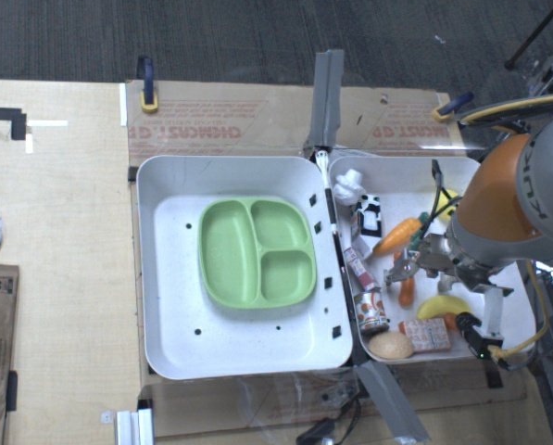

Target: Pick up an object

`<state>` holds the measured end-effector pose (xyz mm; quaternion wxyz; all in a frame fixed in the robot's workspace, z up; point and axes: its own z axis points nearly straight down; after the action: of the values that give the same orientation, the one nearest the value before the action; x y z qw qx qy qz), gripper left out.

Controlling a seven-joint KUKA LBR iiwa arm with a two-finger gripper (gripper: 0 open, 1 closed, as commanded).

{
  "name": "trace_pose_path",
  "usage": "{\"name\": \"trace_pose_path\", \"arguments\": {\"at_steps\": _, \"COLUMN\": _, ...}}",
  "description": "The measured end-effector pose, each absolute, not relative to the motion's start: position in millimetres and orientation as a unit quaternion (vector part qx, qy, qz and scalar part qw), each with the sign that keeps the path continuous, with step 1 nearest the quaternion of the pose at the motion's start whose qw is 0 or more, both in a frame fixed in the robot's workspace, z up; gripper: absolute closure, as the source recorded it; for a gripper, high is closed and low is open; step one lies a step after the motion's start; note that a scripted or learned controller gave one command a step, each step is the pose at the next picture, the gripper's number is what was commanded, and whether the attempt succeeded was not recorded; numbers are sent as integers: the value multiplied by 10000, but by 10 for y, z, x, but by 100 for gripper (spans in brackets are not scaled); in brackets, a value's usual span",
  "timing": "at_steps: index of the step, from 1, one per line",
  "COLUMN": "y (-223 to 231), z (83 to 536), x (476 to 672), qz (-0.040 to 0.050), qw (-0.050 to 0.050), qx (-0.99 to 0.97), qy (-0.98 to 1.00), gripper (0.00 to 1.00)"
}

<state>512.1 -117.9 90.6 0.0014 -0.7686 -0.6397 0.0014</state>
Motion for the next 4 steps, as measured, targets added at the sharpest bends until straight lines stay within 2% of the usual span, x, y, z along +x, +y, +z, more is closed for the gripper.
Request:
{"name": "trace_pose_path", "arguments": {"at_steps": 1, "y": -1186, "z": 988, "x": 5115, "qz": 24, "qw": 22, "qx": -7692, "qy": -6390, "gripper": 100}}
{"name": "trace_pose_path", "arguments": {"at_steps": 2, "y": -657, "z": 1910, "x": 5730, "qz": 13, "qw": 0, "qx": -7200, "qy": -6940, "gripper": 100}}
{"name": "trace_pose_path", "arguments": {"at_steps": 3, "y": -709, "z": 2059, "x": 5522, "qz": 20, "qw": 10, "qx": -7516, "qy": -6596, "gripper": 100}}
{"name": "trace_pose_path", "arguments": {"at_steps": 4, "y": -709, "z": 2058, "x": 5522, "qz": 20, "qw": 10, "qx": -7517, "qy": -6595, "gripper": 0}}
